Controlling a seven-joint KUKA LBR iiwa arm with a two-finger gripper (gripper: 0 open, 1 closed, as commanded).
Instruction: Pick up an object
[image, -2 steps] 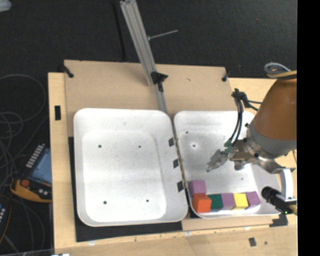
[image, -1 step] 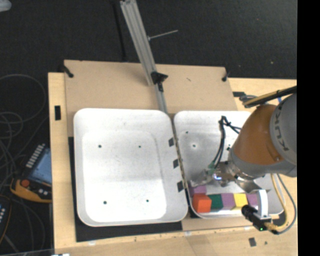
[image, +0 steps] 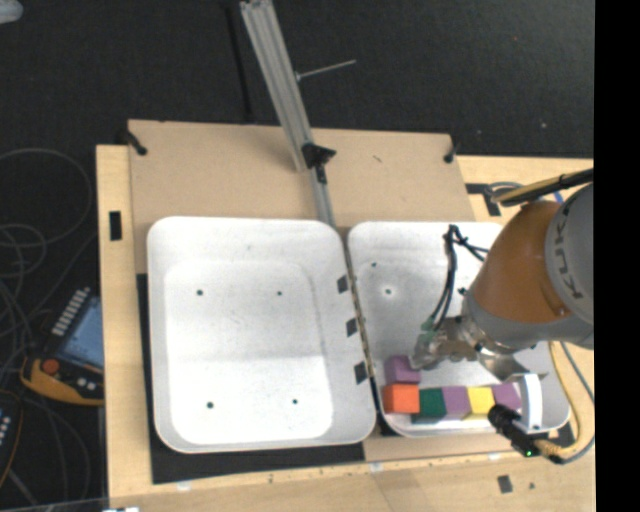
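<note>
Several blocks lie in a row along the front wall of the right bin (image: 395, 260): an orange block (image: 404, 399), a green block (image: 432, 403), a purple block (image: 457, 400), a yellow block (image: 482, 401) and a pink-purple piece (image: 508, 393). Another purple block (image: 401, 371) sits just behind the orange one. My gripper (image: 437, 351) hangs low over the bin, right beside that rear purple block and above the row. The arm's orange band and wrist hide its fingers from the camera.
The left bin (image: 250, 330) sits beside the right one, with a hinge strip (image: 355, 320) between them. A metal pole (image: 290, 100) slants up from the back of the bench. Cables trail from the wrist at the right.
</note>
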